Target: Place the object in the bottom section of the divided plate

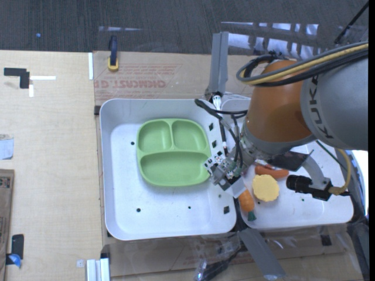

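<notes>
A light green divided plate (pixel 173 151) lies in the left white bin (pixel 126 215), with two small sections at the far side and one wide bottom section (pixel 173 168) at the near side. My gripper (pixel 222 172) hangs over the wall between the two bins, just right of the plate's lower right corner. No object shows between its tips. In the right bin (pixel 304 215) lie a yellow round object (pixel 266 188), an orange carrot-like piece (pixel 246 201) and a second orange piece (pixel 271 170), partly hidden under the arm.
The grey and orange arm (pixel 281 107) covers most of the right bin's far half. A cardboard sheet (pixel 152 75) lies behind the bins. Wooden bench top (pixel 47 157) stretches to the left.
</notes>
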Available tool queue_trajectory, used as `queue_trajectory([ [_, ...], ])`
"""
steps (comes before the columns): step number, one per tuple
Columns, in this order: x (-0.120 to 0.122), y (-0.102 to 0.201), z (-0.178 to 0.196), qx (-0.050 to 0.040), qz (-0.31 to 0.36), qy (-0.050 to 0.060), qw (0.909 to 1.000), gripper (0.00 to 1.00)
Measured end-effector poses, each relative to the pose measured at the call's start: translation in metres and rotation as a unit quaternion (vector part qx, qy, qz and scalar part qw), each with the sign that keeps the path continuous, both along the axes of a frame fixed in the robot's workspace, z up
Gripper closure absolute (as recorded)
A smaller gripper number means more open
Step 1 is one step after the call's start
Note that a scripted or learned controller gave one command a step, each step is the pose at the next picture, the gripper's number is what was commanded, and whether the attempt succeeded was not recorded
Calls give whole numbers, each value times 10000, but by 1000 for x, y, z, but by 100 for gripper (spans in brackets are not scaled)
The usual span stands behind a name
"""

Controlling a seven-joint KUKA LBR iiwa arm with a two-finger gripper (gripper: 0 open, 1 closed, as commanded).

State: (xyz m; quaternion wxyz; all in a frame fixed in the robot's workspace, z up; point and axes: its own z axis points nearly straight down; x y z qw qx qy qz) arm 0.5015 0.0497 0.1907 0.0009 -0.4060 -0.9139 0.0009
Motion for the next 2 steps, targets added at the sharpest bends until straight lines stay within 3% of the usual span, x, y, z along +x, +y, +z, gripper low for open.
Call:
queue_trajectory([
  [1,53,56,47,1,359,-14,9994,100],
  [2,53,56,47,-2,359,-13,9994,0],
])
